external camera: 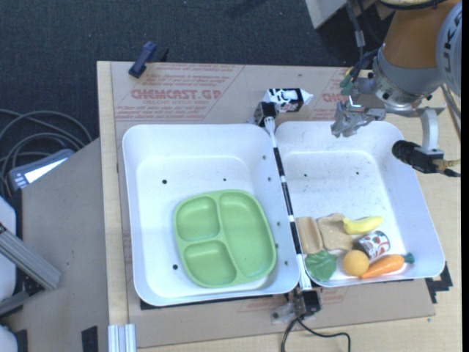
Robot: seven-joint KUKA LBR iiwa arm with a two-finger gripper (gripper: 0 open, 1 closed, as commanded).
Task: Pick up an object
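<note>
While the arm (pixel 421 42) reaches in over the far corner of the right bin (pixel 330 174), its hand (pixel 349 125) hangs above that bin's bare far end with nothing between its fingers; how the fingers stand, apart or together, I cannot tell from this slant.

Taking the right bin as the landmark, every candidate for picking lies crowded against its near wall. A yellow banana (pixel 363 225) rests on top of two pieces of toast (pixel 326 233); nearer the wall sit a green leaf-shaped piece (pixel 321 265), an orange ball (pixel 355 262), a small can with a red-and-white label (pixel 374 245) and a carrot (pixel 383 266), all touching or just beside one another. Beyond the right bin's left wall, the left bin (pixel 146 160) holds a green divided plate (pixel 223 237). Both bins sit on the cardboard-covered tabletop (pixel 183 94).

My reading is that the step in hand is the approach: nothing is grasped, and the hand is well apart from the heap. The next move calls for travel along the right bin toward its near wall, then a descent onto one piece. The banana, lying uppermost, looks the easiest target; the carrot and can are hemmed against the wall, where a finger could jam.
</note>
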